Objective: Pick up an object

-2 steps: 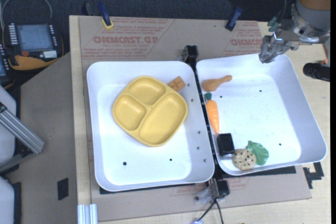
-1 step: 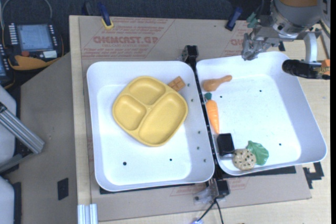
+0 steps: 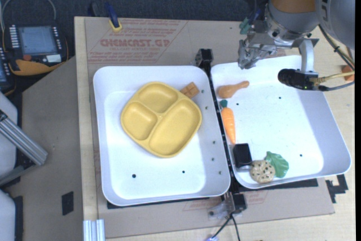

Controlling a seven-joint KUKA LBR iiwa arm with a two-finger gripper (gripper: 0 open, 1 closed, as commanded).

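My gripper [image 3: 246,62] hangs over the far left corner of the right bin [image 3: 304,121], its fingertips close together with nothing seen between them. A tan chicken drumstick [image 3: 232,88] lies just below and left of it. An orange carrot [image 3: 228,124] lies along the bin's left wall. At the near edge sit a black block [image 3: 242,154], a speckled cookie [image 3: 260,171] and a green leafy piece [image 3: 278,163].
The left bin [image 3: 113,166] holds a yellow divided plate [image 3: 162,119] with a small brown block [image 3: 190,90] at its far right edge. A black camera-like fitting [image 3: 299,79] juts out beside the wrist over the right bin.
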